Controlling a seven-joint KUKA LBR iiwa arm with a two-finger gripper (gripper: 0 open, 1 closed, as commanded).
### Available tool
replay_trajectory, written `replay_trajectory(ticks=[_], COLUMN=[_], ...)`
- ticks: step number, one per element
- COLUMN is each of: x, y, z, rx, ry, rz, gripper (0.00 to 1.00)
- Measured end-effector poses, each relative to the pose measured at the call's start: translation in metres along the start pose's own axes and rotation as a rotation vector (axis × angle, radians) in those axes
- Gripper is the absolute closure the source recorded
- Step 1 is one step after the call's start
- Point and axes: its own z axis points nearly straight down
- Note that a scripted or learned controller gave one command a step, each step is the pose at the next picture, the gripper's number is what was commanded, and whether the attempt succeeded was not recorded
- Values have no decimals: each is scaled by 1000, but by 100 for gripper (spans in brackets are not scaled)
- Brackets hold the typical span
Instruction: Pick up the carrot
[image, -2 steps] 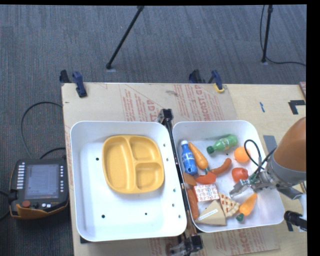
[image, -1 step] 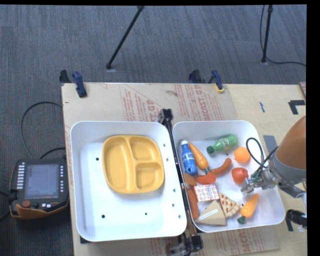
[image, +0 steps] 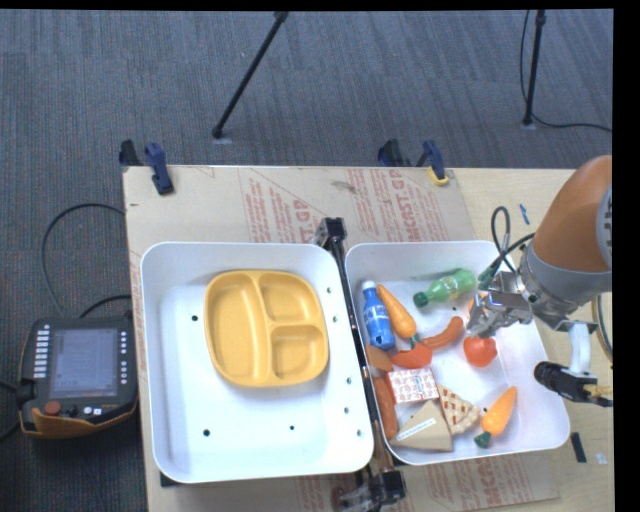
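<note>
Two orange carrots lie in the right bin (image: 520, 262). One carrot (image: 399, 313) lies slantwise beside the blue bottle (image: 376, 315) at the bin's left. The other carrot (image: 499, 410), with a green stub at its lower end, rests near the bin's front right corner. My gripper (image: 487, 320) hangs over the right half of the bin, just above a red tomato (image: 480, 351) and right of a sausage (image: 445, 332). It is well apart from both carrots, and nothing shows in its grasp.
A green bottle (image: 447, 287) lies behind the gripper. A red pepper (image: 411, 357), a cracker box (image: 413, 384), a pizza slice (image: 458, 408) and a sandwich wedge (image: 425, 430) crowd the bin's front. The left bin (image: 165, 400) holds a yellow divided plate (image: 268, 327).
</note>
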Motion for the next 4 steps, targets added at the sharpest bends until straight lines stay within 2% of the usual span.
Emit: replay_trajectory(ticks=[1,2,3,4], x=[0,-29,-29,-28], y=[0,55,56,56], z=[0,79,68,69], rx=[0,4,3,3], ry=[0,3,1,1], rz=[-1,103,98,97], gripper=[0,0,100,0])
